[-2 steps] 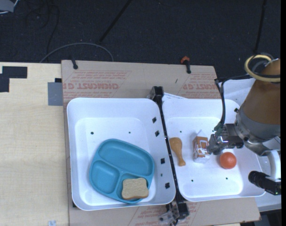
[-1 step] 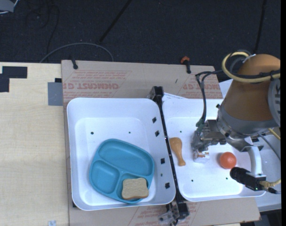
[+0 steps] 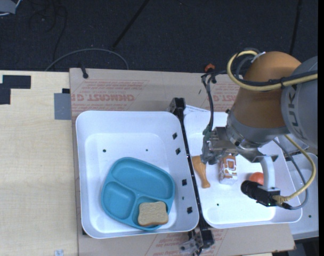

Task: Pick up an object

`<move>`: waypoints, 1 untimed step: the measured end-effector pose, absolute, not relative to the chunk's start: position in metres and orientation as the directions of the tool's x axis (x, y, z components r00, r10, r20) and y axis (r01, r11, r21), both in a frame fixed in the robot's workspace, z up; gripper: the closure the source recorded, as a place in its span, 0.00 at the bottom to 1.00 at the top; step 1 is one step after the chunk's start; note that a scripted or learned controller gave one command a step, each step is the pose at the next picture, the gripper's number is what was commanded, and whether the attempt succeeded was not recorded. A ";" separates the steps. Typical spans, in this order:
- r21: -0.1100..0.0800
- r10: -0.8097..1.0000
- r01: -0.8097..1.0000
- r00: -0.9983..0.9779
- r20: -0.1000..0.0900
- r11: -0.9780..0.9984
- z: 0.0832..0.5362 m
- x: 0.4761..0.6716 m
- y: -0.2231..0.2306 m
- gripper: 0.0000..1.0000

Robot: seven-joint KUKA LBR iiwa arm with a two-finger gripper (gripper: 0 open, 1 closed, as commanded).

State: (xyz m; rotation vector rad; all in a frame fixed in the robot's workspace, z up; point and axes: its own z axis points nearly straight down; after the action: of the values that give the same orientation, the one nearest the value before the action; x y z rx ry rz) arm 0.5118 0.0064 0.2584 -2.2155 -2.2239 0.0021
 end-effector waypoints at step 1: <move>-0.002 1.000 1.000 -0.003 0.000 0.003 0.247 0.548 0.051 1.00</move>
State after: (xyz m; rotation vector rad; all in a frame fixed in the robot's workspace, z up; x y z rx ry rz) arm 0.5475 0.0509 0.2475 -2.2174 -2.2235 0.0025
